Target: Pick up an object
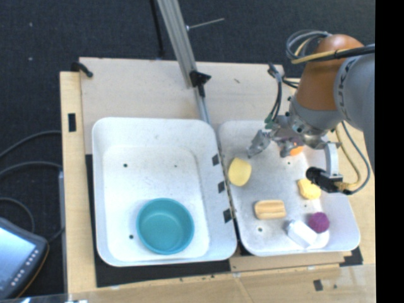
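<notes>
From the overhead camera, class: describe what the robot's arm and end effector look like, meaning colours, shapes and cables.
The arm is a thick grey cylinder with a rounded orange band above the wrist. Thin grey cables loop over the band. Below sits a metallic end effector with dark wires trailing, and a black-and-white fitting beside it.

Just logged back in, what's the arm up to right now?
The gripper hangs over the upper part of the right bin, and nothing shows between its fingers. The yellow round object lies just below it. Also in that bin: a tan block, a small yellow piece, a purple ball and a white block. A teal bowl sits in the left bin.
</notes>
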`<state>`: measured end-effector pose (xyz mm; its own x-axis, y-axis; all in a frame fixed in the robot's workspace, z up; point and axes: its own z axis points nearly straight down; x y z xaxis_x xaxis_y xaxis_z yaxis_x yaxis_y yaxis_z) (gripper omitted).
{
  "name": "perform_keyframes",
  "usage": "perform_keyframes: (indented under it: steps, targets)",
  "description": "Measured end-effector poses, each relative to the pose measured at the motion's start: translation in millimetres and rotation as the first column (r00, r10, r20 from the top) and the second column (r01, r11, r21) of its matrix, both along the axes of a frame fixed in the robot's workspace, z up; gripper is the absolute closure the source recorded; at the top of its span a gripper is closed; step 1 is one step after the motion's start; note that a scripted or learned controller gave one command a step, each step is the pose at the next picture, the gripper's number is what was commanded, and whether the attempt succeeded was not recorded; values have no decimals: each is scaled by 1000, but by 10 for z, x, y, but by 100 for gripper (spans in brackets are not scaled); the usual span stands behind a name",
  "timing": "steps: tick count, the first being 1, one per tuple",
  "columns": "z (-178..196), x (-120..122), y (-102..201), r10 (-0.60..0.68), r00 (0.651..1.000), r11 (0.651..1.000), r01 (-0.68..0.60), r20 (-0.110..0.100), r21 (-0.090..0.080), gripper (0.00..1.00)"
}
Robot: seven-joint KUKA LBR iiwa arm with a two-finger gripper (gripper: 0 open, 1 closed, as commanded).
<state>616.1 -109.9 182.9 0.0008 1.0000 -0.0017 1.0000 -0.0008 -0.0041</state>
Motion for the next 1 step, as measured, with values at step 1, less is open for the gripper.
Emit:
perform_keyframes:
  steps: [1]
  targets:
    - [-582,80,2,-1,1000,1000,1,0,0,0]
